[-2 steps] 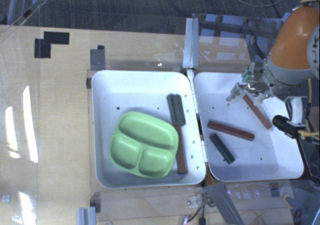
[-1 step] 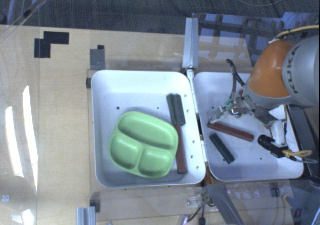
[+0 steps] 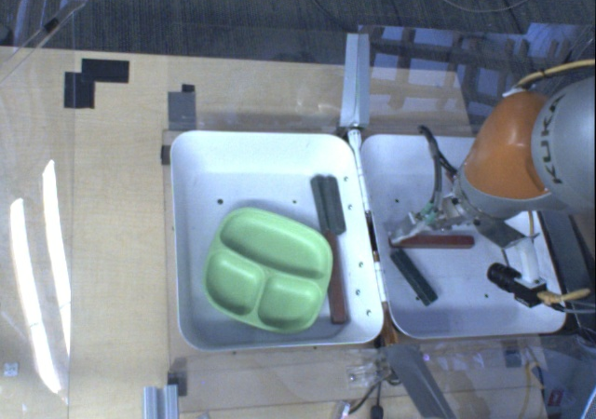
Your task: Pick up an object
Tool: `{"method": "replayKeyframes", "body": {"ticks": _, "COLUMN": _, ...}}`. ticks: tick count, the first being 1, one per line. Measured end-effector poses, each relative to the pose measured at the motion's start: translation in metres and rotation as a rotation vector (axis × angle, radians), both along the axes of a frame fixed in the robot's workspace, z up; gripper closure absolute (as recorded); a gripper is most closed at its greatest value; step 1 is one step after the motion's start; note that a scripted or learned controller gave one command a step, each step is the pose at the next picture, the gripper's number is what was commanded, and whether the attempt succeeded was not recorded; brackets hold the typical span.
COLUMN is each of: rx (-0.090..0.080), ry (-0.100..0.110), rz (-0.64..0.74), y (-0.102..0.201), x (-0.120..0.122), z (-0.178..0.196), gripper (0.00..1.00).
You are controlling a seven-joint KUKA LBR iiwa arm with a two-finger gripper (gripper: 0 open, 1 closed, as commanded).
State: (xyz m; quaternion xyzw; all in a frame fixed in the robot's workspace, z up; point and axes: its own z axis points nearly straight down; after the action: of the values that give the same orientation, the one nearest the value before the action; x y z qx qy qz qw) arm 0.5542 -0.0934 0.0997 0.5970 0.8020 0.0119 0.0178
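Reaching into the right bin [image 3: 466,315], my gripper [image 3: 436,219] is just above a reddish-brown bar [image 3: 436,241]; whether it grips, I cannot tell. This bar lies flat, long axis running left-right across the bin floor.

A pale wooden bench [image 3: 112,250] carries two white bins — left bin [image 3: 191,315], right bin [image 3: 466,319] — touching side by side.

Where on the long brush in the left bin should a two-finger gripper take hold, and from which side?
Probably mid-handle on the brush, from straight above. The reddish handle is narrow and lies flat; close the fingers across its width. The green tray crowds its left side and the bin wall stands to its right.
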Motion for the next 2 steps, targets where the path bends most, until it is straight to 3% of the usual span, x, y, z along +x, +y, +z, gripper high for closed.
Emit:
{"method": "replayKeyframes", "body": {"ticks": 1, "rx": 0.006, "ry": -0.002, "rz": 0.006, "y": 0.0039, "x": 0.0025, "z": 0.0126, "gripper": 1.00}}
{"method": "replayKeyframes", "body": {"ticks": 2, "rx": 0.006, "ry": -0.002, "rz": 0.006, "y": 0.0039, "x": 0.0024, "z": 0.0125, "gripper": 0.00}}
